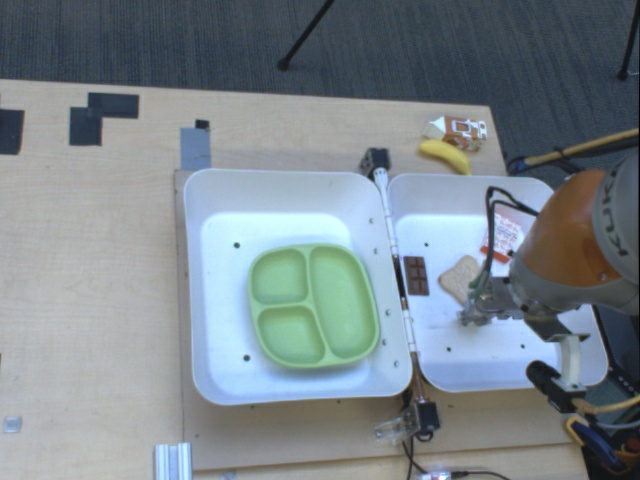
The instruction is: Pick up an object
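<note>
Wooden bench (90, 268) over dark carpet, two white bins side by side. Left bin (215, 268) has a green divided plate (313, 306) dead centre. Right bin (440, 363) holds the small stuff: toast-like slice (459, 277) near centre, brown chocolate bar piece (415, 275) at its 9 o'clock against the divider, red-and-white packet (505, 234) at its 1 o'clock. Banana (444, 155) and a small carton (461, 128) sit on the bench at the right bin's 12 o'clock, outside it.

I've got the arm (585, 243) coming in from 3 o'clock, gripper (474, 310) low over the right bin floor, just at 5 o'clock of the toast. Can't tell if it's spread or closed, too small and dark from up here. Nothing visibly between them.

My read on risks: tool looks offset from the slice, so a close from here likely pinches air or clips the edge and shoves it toward the chocolate. Flat slice on a flat floor also means easy slip.
</note>
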`<state>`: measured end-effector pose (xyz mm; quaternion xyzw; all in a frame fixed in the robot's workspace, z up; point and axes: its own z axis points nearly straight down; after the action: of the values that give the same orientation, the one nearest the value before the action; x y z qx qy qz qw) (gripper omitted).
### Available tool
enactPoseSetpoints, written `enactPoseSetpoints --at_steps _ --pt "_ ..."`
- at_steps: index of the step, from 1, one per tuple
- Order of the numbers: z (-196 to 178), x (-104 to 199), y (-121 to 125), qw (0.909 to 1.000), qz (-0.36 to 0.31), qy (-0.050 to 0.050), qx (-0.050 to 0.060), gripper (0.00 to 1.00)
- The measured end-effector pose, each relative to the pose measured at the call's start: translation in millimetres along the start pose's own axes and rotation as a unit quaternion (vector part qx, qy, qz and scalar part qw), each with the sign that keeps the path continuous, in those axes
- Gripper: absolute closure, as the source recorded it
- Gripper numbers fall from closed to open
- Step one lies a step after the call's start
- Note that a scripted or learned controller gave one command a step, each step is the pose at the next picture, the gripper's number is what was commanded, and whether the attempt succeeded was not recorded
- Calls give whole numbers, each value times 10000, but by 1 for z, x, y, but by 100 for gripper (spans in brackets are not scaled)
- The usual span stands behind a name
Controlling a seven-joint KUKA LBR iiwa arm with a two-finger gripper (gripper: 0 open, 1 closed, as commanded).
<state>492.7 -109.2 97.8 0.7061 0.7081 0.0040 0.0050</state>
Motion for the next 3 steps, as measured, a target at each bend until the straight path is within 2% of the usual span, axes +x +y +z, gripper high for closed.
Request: enactPoseSetpoints --at_steps 1,2,3 --pt "0 0 0 10000 0 1 2 0" --pt "-10 1 1 10000 -6 1 -12 100" --pt "-10 1 1 10000 -8 2 -11 0"
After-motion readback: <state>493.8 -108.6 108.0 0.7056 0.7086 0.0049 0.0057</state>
